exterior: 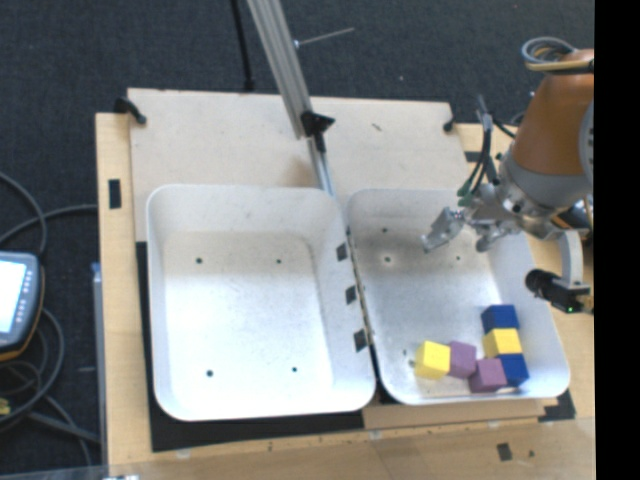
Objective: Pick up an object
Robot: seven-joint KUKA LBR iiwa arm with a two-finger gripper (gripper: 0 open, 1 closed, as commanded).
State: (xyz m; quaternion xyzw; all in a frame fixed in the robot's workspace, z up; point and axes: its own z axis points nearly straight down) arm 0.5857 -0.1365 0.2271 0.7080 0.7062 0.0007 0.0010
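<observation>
Over the right bin (pixel 400 388), you have the gripper (pixel 441 230) hanging above the bin's far half, well apart from the blocks. You cannot tell how it is set. Open floor lies below it and toward the bin's left wall. The blocks crowd the near right corner: a yellow block (pixel 433 359), 2 purple blocks (pixel 463 358) (pixel 489 374), a second yellow block (pixel 505 341) and 2 blue blocks (pixel 499 317) (pixel 514 367), touching or just beside one another. No writing reads. The left bin (pixel 160 268) sits alongside. A slanted metal pole (pixel 285 58) rises behind the bins.
</observation>
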